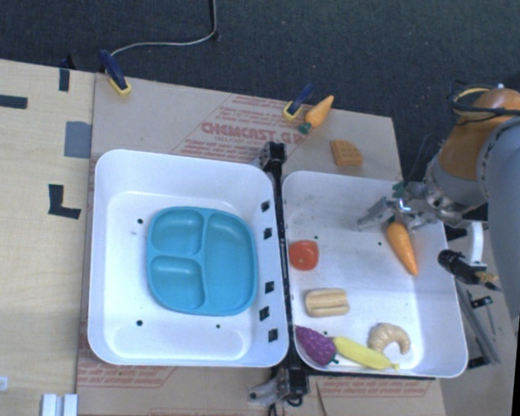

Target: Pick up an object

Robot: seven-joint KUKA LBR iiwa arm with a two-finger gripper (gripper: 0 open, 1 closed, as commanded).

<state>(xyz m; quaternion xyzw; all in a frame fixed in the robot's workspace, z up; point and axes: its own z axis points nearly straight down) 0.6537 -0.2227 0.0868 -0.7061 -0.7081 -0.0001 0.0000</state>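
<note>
In the right bin, my gripper hangs low over the upper right part, its fingers spread open. An orange carrot lies slanted on the bin floor, its upper end just under the gripper. Further down are a red tomato, a bread roll, a purple eggplant, a yellow banana and a tan croissant. None of them is lifted.
The left bin holds a blue divided plate. On the cardboard behind the bins lie a small carrot-like toy and a tan bread piece. The arm stands at the right bin's far right side.
</note>
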